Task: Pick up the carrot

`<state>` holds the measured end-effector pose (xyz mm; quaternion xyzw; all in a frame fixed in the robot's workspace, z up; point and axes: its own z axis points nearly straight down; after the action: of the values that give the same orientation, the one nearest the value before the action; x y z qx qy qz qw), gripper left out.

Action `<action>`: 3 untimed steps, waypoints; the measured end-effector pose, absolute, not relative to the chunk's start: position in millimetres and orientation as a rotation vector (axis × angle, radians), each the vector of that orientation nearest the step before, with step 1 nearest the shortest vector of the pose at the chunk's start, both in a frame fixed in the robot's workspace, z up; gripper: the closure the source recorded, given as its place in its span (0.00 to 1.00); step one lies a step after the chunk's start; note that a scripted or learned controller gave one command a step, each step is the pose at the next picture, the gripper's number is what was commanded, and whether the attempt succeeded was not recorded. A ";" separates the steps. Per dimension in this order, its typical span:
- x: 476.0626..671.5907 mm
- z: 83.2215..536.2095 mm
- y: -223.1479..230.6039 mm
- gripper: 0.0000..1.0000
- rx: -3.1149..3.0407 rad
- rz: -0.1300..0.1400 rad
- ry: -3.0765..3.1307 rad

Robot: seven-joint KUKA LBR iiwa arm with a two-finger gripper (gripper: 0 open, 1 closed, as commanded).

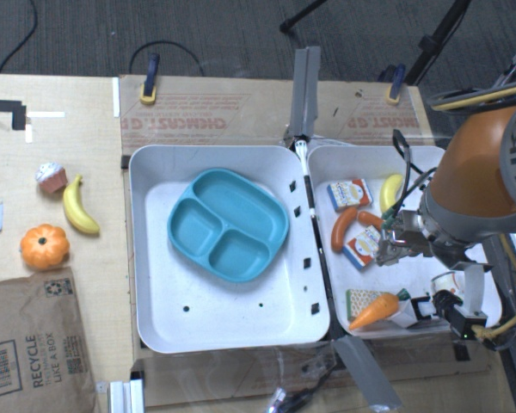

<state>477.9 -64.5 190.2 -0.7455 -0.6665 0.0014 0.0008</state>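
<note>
The orange carrot (374, 310) lies on its side near the front wall of the right bin (482, 308), its green end pointing right and its tip resting over a small green-printed packet (358, 300). My gripper (392, 248) hangs over the middle of the right bin, behind the carrot and apart from it. It sits beside a small carton (361, 249). The grey arm with its orange band (477, 166) reaches in from the right and hides part of the bin floor.
The right bin also holds a red sausage (344, 226), a second carton (350, 193) and a yellow fruit (390, 193). A blue divided plate (230, 235) lies in the left bin (155, 308). A banana (79, 206), a pumpkin (45, 246) and a cupcake (51, 177) rest on the bench at left.
</note>
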 end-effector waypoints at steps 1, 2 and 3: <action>477.4 190.1 -85.7 1.00 -2.371 0.005 -2.058; 477.8 190.0 -33.5 1.00 -2.389 0.006 -2.036; 478.1 190.2 -7.4 1.00 -2.507 0.005 -1.892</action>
<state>478.1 -7.4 190.2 -0.7981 -0.6025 0.0014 0.0004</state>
